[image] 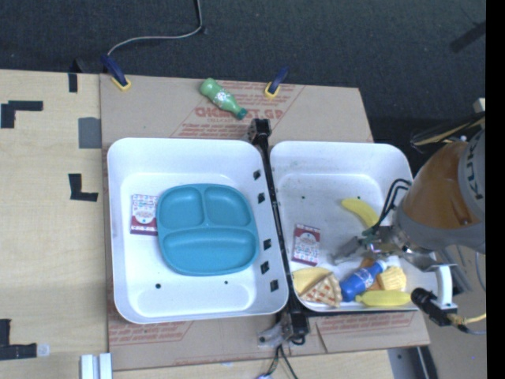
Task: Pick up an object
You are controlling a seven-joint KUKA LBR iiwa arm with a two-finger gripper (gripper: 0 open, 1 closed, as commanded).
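The grey arm's two-finger gripper (357, 248), grip unclear, hangs above the small blue plastic bottle (363, 279), probably light, stiff and slippery, best gripped across its body.

A blue divided plate (207, 229) lies in a white bin (126, 160); the banana (360, 211) is yellow, the bottle (222, 99) green.

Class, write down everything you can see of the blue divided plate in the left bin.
The blue divided plate is a rounded rectangle of what looks like smooth plastic, turquoise blue. Raised ridges split it into three compartments: two smaller ones toward the far side and one wide one toward the near side. It lies flat, right way up, on the floor of the left bin, roughly central. A small red and white packet lies against its left edge.
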